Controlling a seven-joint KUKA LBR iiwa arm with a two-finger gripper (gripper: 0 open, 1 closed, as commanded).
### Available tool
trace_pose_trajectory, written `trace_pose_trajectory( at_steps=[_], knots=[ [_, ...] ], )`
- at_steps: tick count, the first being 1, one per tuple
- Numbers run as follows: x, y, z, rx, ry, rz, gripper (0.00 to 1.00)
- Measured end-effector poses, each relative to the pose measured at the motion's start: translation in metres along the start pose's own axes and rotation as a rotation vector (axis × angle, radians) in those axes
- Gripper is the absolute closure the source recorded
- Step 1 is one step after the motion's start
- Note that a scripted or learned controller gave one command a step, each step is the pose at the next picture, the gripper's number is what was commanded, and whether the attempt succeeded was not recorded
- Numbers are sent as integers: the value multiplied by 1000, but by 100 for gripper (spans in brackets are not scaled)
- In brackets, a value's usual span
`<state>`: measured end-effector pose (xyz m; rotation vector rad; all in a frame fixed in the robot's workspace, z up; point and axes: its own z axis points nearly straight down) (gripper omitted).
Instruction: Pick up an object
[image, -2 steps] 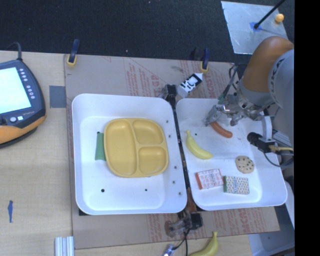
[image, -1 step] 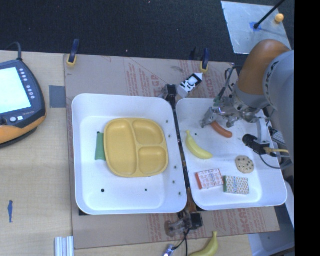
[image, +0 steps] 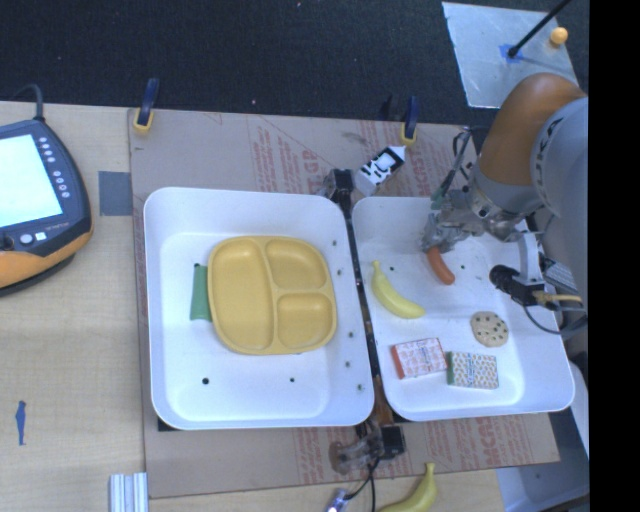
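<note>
The gripper (image: 440, 238) hovers in the right bin (image: 560, 385), a small sausage (image: 440, 266) lying just below its tip; whether it is open cannot be told. The sausage looks light, smooth and likely slippery, best pinched across its middle.

The gripper (image: 437, 243) hangs over the right bin (image: 530, 395), touching the hot dog (image: 441, 268) beside a banana (image: 396, 295).

Bench (image: 80, 360) under two white bins (image: 170, 300).
</note>
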<state>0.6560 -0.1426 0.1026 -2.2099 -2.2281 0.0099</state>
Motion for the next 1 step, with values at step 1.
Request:
trace_pose_trajectory(
  at_steps=[1],
  knots=[
    [45,-21,-53,-2,1,2,100]
  ],
)
